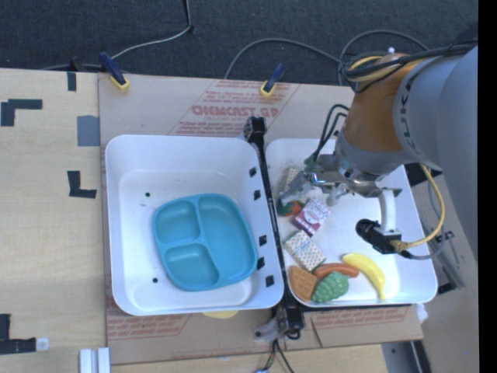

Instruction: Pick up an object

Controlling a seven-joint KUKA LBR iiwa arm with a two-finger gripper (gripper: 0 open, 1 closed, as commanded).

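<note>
From my remote seat I see the grey arm with its orange band [380, 123] reaching in from the right and hanging over the upper half of the right shallow white bin [415, 290]. Its two-finger gripper [314, 179] sits low above the bin's upper left area, and I cannot tell how the pincer stands, since the wrist covers it.

Just beside the tip, toward the divider, lie a small grey striped item [292, 179] and a little red and green toy piece [289, 206]. Right below the tip rests a white packet with a purple patch [311, 214], and below that a pale checkered cracker-like square [304, 249].

Along the near edge of this bin I see an orange toy carrot [338, 270], a bumpy green toy vegetable [331, 287] touching a tan waffle-patterned piece [301, 282], and a yellow toy banana [370, 272] to their right.

The left white bin [128, 169] carries a light blue divided plastic plate [203, 241] with three compartments, lying flat toward its near right corner
</note>
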